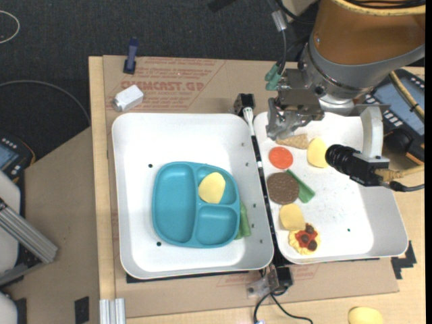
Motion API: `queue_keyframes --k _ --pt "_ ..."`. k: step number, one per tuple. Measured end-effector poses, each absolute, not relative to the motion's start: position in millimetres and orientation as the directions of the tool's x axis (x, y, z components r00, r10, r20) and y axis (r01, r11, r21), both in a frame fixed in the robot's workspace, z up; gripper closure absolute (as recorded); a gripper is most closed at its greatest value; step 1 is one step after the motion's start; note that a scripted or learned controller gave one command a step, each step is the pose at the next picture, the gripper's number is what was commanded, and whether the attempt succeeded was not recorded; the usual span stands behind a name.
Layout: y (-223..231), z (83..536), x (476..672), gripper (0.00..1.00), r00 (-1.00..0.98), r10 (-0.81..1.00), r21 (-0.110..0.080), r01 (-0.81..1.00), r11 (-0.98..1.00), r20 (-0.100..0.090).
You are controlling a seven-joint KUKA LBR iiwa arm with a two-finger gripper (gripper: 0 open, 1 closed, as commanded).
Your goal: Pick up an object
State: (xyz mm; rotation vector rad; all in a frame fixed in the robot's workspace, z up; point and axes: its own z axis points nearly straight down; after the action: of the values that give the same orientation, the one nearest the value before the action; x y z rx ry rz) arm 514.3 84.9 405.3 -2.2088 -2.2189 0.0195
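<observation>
The end effector (287, 128) hangs low over the right bin's (351, 245) back left corner, right above a tan cracker-like piece (295, 141). Can't tell how it's set. Just beside that sit a red disc (281, 157), a brown patty (282, 188) and yellow bits. The left bin (135, 147) has a blue divided plate (177, 204) carrying a yellow piece (212, 187).

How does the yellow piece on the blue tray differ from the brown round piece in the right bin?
The yellow piece is pale yellow and somewhat egg-shaped; the brown round piece is dark brown and a flat disc. The yellow piece lies alone in a compartment of the blue tray in the left bin; the brown one lies directly on the right bin's floor, close among other pieces. Both look like toy food.
</observation>
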Motion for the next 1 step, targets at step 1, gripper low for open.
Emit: queue_keyframes --k 1 --pt "82.5 423.8 517.3 1.00 0.000 1.000 0.004 1.000 0.000 0.000"
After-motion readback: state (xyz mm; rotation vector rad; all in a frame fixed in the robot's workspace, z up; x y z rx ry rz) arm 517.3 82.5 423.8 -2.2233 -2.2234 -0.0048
